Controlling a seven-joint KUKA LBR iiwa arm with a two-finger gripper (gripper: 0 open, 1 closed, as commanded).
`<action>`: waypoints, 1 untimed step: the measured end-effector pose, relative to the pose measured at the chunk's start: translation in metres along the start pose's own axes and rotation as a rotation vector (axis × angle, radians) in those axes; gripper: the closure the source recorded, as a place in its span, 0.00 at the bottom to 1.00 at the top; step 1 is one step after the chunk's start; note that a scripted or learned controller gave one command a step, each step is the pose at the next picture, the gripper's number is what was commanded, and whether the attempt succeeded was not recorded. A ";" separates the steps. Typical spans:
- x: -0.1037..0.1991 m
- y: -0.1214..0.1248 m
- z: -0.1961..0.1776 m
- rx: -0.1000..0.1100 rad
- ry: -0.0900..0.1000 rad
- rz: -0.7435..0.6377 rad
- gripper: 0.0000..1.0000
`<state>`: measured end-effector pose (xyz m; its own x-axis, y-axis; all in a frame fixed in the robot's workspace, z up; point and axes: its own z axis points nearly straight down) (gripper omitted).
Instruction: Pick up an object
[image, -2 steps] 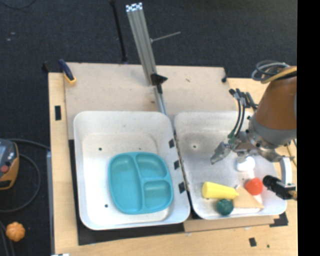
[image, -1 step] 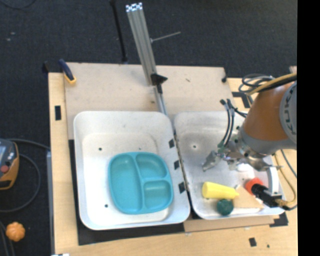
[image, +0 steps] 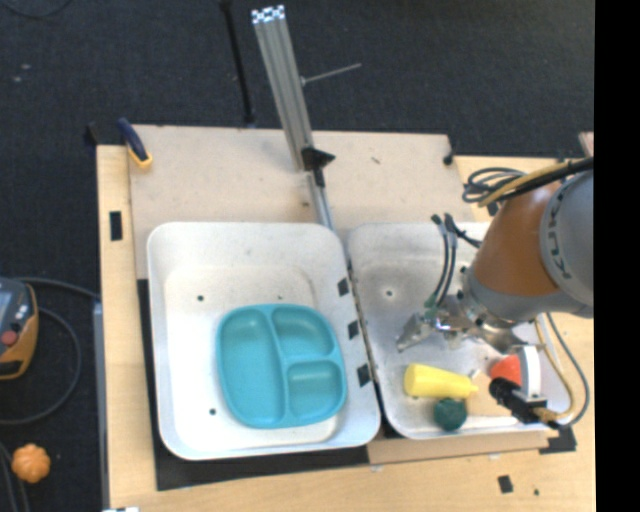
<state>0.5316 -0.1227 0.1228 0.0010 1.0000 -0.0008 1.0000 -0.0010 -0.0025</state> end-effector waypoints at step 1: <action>-0.001 0.002 -0.013 -0.006 0.000 0.006 1.00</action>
<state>0.5332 -0.1240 0.1363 0.0068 1.0000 -0.0013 1.0000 -0.0068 0.0040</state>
